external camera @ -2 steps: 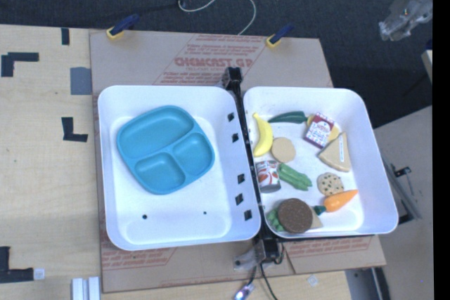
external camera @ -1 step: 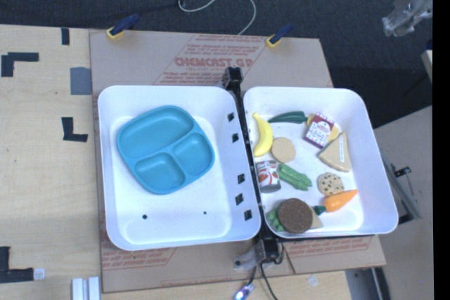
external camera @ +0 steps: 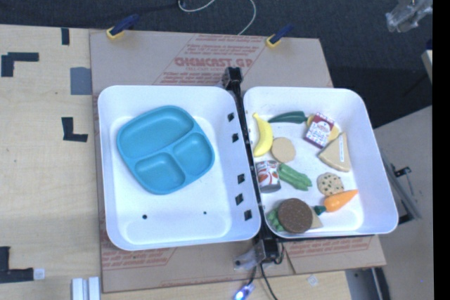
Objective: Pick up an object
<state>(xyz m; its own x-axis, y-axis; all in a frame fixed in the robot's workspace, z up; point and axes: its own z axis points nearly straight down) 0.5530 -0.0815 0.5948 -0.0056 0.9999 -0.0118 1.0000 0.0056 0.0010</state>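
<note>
While a blue divided plate (external camera: 166,149) sits alone in the left bin (external camera: 119,221), the right bin (external camera: 373,172) holds the pickings: a banana (external camera: 262,135) and a small can (external camera: 268,175) by the divider, a green pod (external camera: 294,176), a chocolate cookie (external camera: 294,215) and a carrot (external camera: 339,200). High at far right, well clear of both bins, hangs the gripper (external camera: 408,7), too blurred to tell its state. Nothing is grasped yet; the approach looks unstarted, and next comes choosing a target and descending squarely.
</note>
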